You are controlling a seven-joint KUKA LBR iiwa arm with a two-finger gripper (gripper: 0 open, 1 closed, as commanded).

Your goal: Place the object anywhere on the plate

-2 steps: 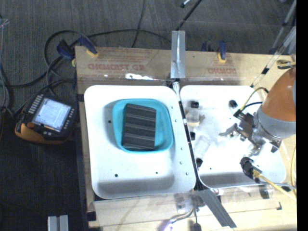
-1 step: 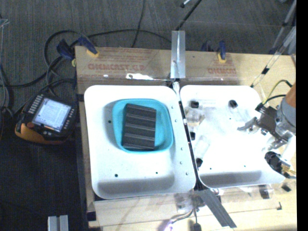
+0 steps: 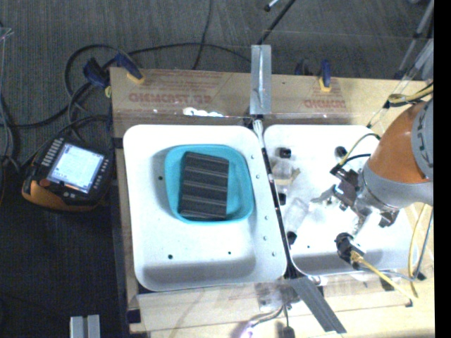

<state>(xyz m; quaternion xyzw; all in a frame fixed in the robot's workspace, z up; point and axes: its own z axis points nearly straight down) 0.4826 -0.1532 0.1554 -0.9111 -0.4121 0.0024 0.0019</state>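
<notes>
Plate: a blue plate point(image 3: 243, 189) lay in the left bin point(image 3: 204, 263), a little toward the far side of it.
Object: a dark, ribbed, rectangular block point(image 3: 204, 184) rested flat in the middle of the plate, with blue rim visible on all its sides.
Arm: the grey arm with the orange band point(image 3: 394, 153) reached in over the right bin point(image 3: 317, 255), well apart from the plate.
Pincer: the pincer point(image 3: 337, 197) hung low over the right bin; I could not tell if it was clenched or released, because that part was blurred and mixed with cables and small metal parts.
Progress: by my judgement the placing was already done, if the ribbed block was the task's thing; it sat fully on the plate and nothing touched it.
Left to do: seemingly nothing more than moving the arm away from the bins.
Hard to see: some pale or clear small things point(image 3: 285, 167) near the left wall of the right bin, which I could not identify; the arm was cut off at the edge of the view.
Desk: the wooden desk point(image 3: 176, 94) carried both bins side by side.
</notes>
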